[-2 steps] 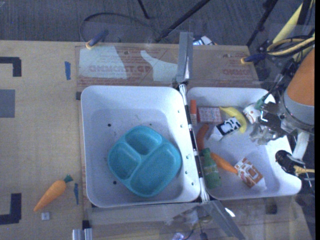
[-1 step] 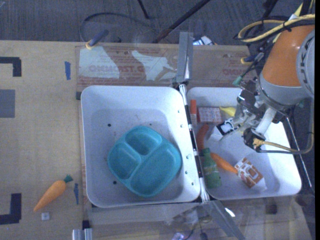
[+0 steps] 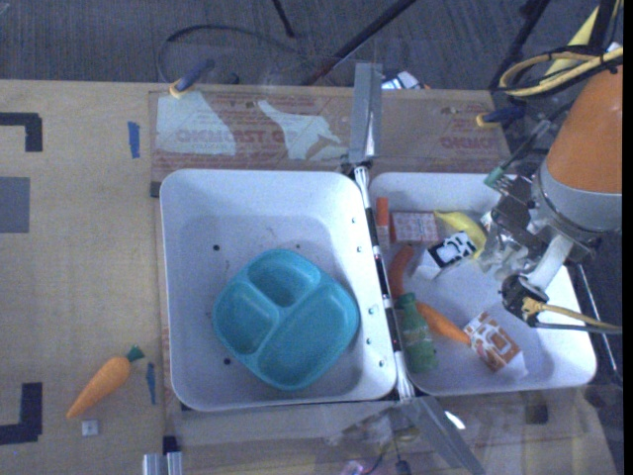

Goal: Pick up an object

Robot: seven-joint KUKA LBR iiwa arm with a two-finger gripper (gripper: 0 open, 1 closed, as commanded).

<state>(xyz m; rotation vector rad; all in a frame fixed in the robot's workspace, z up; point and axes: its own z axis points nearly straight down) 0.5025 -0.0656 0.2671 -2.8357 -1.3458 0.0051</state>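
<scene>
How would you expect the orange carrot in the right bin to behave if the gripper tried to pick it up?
The carrot looks tapered and smooth, so it would probably roll or slip from a pinch. It lies against the green bottle, which may crowd the fingers. It seems a light toy.

The arm point(image 3: 584, 181) has a grey, rounded body with a broad orange band point(image 3: 593, 132) above the wrist. Below the grey section sits a darker metal gripper point(image 3: 504, 250) assembly with small fittings. Yellow and black cables point(image 3: 559, 67) loop above the orange band.

A teal, divided plastic plate point(image 3: 287, 318) is seen in the left white bin point(image 3: 188, 206); the two-finger gripper point(image 3: 504, 255) is positioned over the right white bin point(image 3: 574, 364).
</scene>
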